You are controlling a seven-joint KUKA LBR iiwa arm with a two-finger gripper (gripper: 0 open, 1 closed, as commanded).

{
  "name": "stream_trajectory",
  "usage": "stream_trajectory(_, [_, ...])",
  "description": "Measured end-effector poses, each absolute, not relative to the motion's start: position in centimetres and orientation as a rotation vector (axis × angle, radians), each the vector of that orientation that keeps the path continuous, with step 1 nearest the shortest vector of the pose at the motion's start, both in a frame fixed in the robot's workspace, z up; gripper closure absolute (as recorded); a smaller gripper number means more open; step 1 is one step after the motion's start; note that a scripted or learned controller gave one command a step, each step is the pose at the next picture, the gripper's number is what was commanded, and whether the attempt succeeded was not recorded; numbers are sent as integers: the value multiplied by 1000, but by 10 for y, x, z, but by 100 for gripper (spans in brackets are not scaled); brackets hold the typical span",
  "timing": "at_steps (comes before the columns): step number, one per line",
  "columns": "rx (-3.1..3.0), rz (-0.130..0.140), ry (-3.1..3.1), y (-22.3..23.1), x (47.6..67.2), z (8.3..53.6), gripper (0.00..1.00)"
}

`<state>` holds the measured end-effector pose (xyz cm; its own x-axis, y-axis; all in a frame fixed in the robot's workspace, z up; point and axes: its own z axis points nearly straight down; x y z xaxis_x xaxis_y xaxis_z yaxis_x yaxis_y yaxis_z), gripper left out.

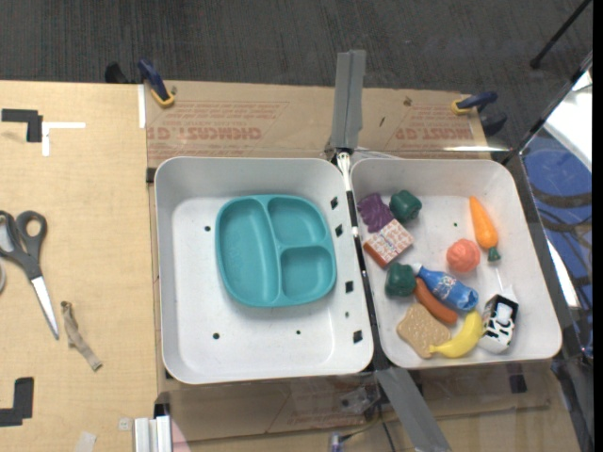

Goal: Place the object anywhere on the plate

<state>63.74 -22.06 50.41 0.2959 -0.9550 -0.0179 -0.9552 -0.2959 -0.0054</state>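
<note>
You have the teal plate [276, 250], three compartments, lying in the left bin [179, 281]. The toys sit in the right bin [528, 252]: carrot [483, 224], banana [458, 339], blue bottle [448, 289], purple grapes [375, 212]. Tool state: cannot tell. Scissors [31, 262] lie on the surface [85, 205] at left.

Bench [75, 252] with bins [179, 347], scissors [30, 262]

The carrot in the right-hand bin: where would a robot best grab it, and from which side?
Probably across the thick orange middle of the carrot, coming straight down. It lies flat, running nearly up-down in the view, apart from the other toys, so jaws would close on its long sides.
</note>
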Motion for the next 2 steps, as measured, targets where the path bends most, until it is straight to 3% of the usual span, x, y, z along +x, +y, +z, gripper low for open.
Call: stream_trajectory(2, [-2502,29,1857,-220,641,518,100])
